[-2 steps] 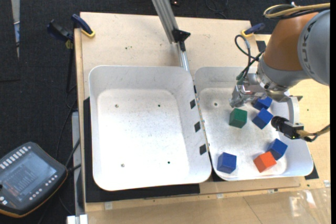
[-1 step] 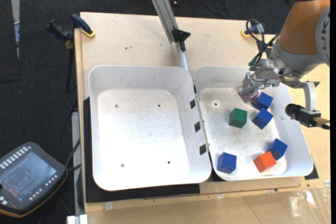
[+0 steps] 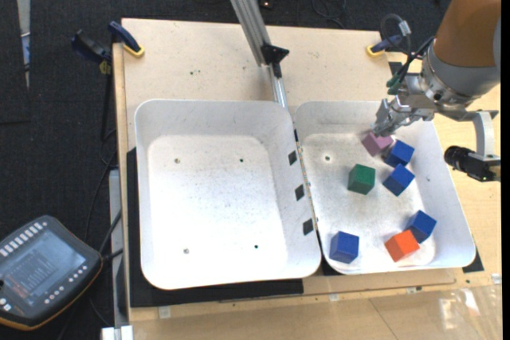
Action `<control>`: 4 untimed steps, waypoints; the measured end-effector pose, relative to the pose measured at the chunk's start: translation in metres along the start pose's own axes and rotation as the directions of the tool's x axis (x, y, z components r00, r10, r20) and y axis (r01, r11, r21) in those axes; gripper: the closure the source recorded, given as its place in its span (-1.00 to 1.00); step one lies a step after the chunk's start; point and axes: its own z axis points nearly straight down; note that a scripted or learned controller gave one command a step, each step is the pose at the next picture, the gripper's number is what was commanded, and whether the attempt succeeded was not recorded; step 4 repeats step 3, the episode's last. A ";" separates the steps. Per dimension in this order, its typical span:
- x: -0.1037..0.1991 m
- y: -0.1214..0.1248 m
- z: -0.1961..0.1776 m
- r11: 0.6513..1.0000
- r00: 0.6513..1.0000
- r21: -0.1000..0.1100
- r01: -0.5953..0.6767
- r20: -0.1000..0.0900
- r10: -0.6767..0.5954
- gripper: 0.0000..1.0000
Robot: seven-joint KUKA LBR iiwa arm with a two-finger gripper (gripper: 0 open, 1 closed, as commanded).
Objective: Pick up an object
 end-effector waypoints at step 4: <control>0.161 0.005 0.020 1.000 1.000 0.005 0.006 -0.003 -0.006 1.00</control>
